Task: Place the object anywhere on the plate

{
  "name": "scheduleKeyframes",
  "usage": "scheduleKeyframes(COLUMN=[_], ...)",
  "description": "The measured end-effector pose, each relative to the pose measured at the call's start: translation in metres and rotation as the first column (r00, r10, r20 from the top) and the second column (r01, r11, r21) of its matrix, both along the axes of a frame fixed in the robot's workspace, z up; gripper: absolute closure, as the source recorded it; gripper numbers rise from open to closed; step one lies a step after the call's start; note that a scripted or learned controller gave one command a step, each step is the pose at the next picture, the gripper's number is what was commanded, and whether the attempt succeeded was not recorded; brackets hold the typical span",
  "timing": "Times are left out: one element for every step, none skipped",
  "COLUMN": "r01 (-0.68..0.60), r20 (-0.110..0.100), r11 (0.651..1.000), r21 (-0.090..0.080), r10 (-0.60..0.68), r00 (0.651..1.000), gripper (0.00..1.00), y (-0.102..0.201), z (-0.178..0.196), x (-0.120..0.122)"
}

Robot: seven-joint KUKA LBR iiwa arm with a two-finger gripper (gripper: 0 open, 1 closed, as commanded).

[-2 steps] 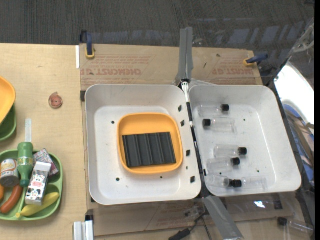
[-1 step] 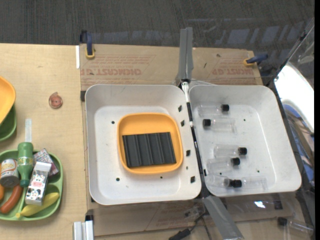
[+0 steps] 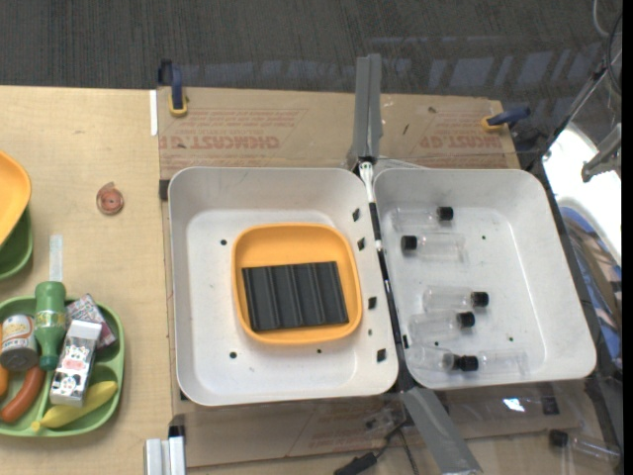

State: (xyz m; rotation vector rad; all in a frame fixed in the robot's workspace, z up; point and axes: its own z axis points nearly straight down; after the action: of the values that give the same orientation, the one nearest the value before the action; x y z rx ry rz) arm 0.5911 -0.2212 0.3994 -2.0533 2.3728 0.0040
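An orange plate [image 3: 297, 245] with rounded corners lies in the middle of the left white bin [image 3: 198, 265]. A dark grey ridged rectangular block [image 3: 297, 296] rests flat on the plate's centre. The right white bin [image 3: 534, 265] holds several clear vials with black caps. One vial [image 3: 431, 215] lies near the bin's back, two vials [image 3: 450, 310] sit close together at its middle, and another vial [image 3: 485, 364] is by the front wall.
On the wooden bench to the left stand a green tray [image 3: 99, 404] of toy food, part of an orange bowl [image 3: 10, 201] and a small pink disc [image 3: 110, 200]. Cardboard [image 3: 257, 127] lies under the bins, clamped at the back. A metal divider post [image 3: 368, 107] rises between the bins.
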Motion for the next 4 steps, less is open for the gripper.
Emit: scheduleKeyframes(r01=[-0.423,-0.717,-0.922,-0.999], r20=[0.001,0.004,0.004,0.005], r11=[0.906,0.697,0.386,0.054], r21=[0.001,-0.001,-0.004,-0.005], r10=[0.423,0.717,0.922,0.999], r00=[0.906,0.697,0.386,0.054], gripper=[0.0,0.0,0.0,0.0], y=[0.0,0.011,0.007,0.001], z=[-0.018,0.011,0.039,0.002], x=[0.004,0.034,0.045,0.013])
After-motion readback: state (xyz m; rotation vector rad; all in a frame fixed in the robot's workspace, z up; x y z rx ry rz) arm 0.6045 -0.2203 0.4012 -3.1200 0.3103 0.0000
